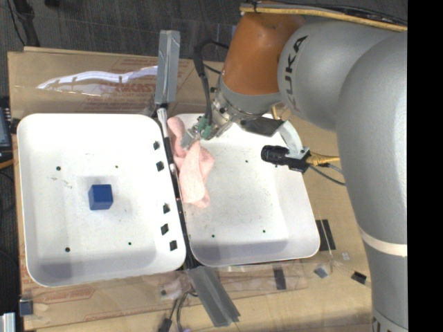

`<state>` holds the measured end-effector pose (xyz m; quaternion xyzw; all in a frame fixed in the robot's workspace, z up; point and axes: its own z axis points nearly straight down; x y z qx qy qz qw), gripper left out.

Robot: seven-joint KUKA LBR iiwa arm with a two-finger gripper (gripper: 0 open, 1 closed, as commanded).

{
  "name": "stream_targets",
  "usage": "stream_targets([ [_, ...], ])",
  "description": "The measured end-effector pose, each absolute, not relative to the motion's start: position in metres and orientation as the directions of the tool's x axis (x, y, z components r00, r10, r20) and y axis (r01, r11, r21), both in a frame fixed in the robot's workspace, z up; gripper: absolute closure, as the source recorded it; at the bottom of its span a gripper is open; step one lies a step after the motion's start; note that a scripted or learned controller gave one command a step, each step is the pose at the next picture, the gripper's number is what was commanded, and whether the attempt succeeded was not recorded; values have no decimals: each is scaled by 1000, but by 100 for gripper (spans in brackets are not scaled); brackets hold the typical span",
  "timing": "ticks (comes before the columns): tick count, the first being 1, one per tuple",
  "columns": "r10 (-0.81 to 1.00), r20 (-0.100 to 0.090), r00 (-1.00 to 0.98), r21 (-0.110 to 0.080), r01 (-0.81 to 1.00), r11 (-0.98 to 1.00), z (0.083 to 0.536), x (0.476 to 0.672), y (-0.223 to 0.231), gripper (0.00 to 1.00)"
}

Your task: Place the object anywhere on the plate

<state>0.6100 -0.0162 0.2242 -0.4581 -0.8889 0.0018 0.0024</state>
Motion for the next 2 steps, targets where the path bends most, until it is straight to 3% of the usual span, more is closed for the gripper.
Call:
stream_targets([
  [1,520,4,-854,-4,520,854,225,611,29,100],
  [2,141,3,-990,-2,141,990,235,596,78,100],
])
